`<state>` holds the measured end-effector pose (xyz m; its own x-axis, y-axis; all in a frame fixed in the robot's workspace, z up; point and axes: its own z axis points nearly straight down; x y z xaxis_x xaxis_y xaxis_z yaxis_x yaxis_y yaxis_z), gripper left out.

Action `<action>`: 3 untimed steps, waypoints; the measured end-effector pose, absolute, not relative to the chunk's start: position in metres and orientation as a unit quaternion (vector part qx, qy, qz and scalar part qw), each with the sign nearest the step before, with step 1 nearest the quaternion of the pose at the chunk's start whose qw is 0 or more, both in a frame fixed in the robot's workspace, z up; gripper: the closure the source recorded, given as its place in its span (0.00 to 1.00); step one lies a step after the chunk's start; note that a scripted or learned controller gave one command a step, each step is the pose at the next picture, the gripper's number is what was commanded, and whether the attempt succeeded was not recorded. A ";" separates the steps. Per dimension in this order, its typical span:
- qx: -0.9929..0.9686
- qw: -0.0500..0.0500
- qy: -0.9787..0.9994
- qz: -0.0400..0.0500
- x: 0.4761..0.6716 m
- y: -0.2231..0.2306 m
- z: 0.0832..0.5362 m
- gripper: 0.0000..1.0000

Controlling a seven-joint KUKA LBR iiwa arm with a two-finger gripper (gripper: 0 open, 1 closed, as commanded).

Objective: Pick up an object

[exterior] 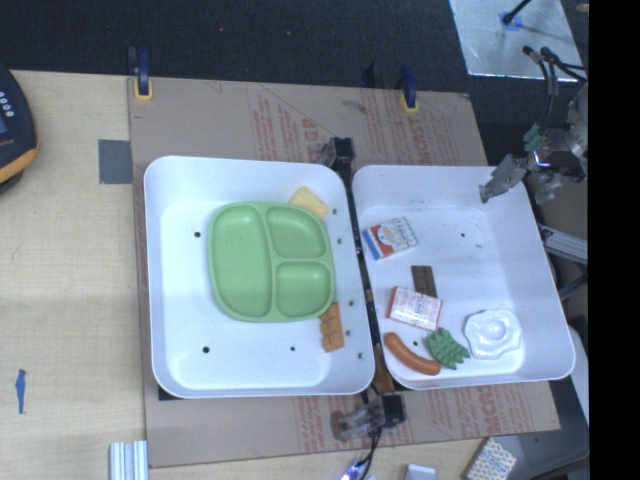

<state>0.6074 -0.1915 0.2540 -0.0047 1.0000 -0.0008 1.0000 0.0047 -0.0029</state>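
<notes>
The left bin (160,268) held a green divided plate (270,261) at its middle, with a pale yellow block (311,202) touching the plate's far right edge and a small brown cracker-like piece (331,327) just beside its near right corner. In the right bin (540,268) a small red, white and blue packet (389,237) lay toward the far left, a dark brown bar (424,279) and a pink and white box (415,309) near the middle, and a sausage (410,354), a green leafy toy (446,348) and a white round lid-like piece (492,333) along the near edge. The gripper (497,182) hovered over the right bin's far right corner, carrying nothing visible; whether its claw was open or closed I cannot tell.
</notes>
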 end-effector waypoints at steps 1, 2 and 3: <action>-0.706 0.006 -0.709 0.004 0.567 -0.156 0.167 0.00; -0.705 0.004 -0.710 0.003 0.556 -0.126 0.093 0.00; -0.704 0.002 -0.710 0.002 0.557 -0.129 0.108 1.00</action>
